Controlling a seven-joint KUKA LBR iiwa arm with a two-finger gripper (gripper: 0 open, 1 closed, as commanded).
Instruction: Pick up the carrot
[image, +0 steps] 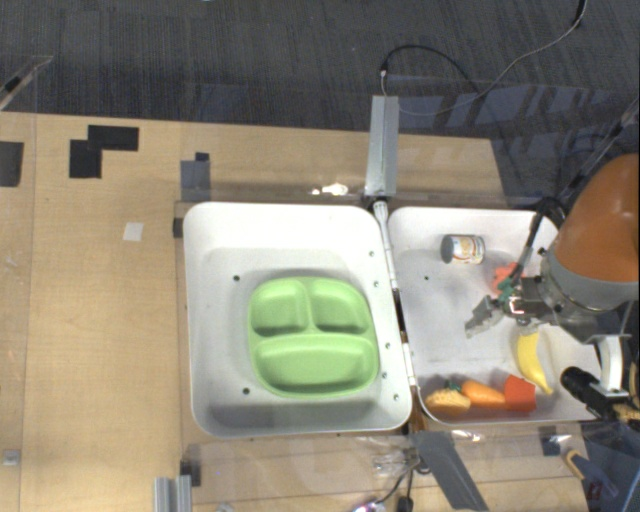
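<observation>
Carrot (484, 393) lies flat along the near wall of the right bin (430, 330), long axis roughly parallel to that wall. It sits between a yellow-orange food piece (448, 400) on its left and a red block (519, 392) on its right, touching or nearly touching both.

Tool (487, 313) hangs over the middle of the right bin, above and well apart from the carrot. Grey fingers point left, away from the arm. Nothing visible between them; how far apart they are I can't tell at this resolution.

Banana (532, 361) lies just right of the tool, beside the red block, partly under the wrist. Small can (463, 248) lies on its side near the far wall of the same bin; label is unreadable, too small and blurred.

Left bin (210, 300) holds a green divided plate (313, 335), three compartments, sitting centrally.

Worktop (90, 350) is light wood, with black rectangular marks (102, 148) at far left. No legible writing or brands anywhere.
</observation>
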